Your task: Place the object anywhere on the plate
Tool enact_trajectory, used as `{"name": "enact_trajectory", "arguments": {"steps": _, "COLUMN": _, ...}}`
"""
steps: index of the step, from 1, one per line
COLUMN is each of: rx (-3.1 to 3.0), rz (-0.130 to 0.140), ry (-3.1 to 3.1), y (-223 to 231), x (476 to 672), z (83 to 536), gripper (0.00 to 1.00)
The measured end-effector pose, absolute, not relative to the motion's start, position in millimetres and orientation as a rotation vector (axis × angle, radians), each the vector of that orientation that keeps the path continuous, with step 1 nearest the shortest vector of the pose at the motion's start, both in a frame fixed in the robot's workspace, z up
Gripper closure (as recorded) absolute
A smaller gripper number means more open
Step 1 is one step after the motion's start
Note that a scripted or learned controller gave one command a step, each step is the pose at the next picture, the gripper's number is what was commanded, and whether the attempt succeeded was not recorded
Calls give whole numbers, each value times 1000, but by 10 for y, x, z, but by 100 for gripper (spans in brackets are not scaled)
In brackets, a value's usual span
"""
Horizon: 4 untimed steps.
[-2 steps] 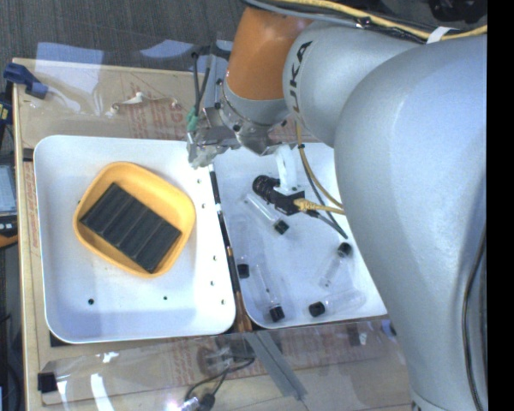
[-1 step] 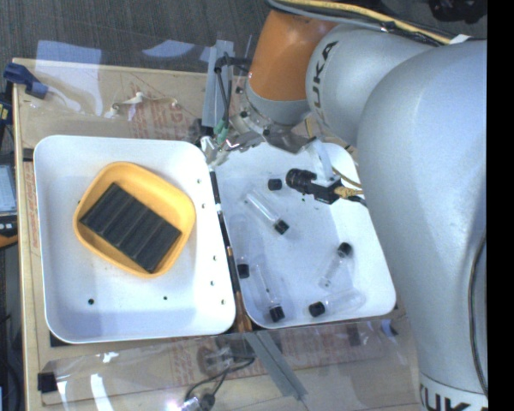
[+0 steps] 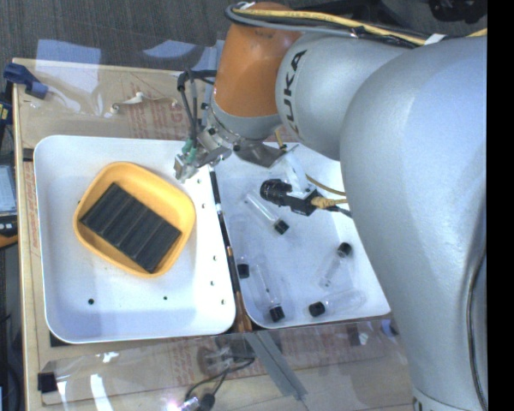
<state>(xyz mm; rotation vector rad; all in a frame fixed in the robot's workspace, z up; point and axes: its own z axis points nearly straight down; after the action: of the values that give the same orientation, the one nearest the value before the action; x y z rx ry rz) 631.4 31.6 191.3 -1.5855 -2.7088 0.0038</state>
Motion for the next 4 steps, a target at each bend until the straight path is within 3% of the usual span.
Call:
{"name": "enact_trajectory", "arguments": {"steps": 1, "rx": -1587, "rz": 4, "ry": -2708, "y": 311, "x": 6314, "z": 1913, "gripper": 0}}
{"name": "enact_trajectory", "arguments": {"steps": 2, "rx": -1585, "rz": 6, "ry": -2709, "y": 312, "x": 6318, "z": 2012, "gripper": 100}}
{"name": "enact_trajectory", "arguments": {"steps": 3, "rx": -1584, "rz": 6, "ry": -2709, "y": 313, "x": 6318, "z": 2012, "gripper": 0}}
{"name": "enact_trajectory", "arguments": {"steps": 4, "rx": -1584, "rz": 8, "ry": -2710, "y": 314, "x": 6324, "z": 2113, "gripper": 100}}
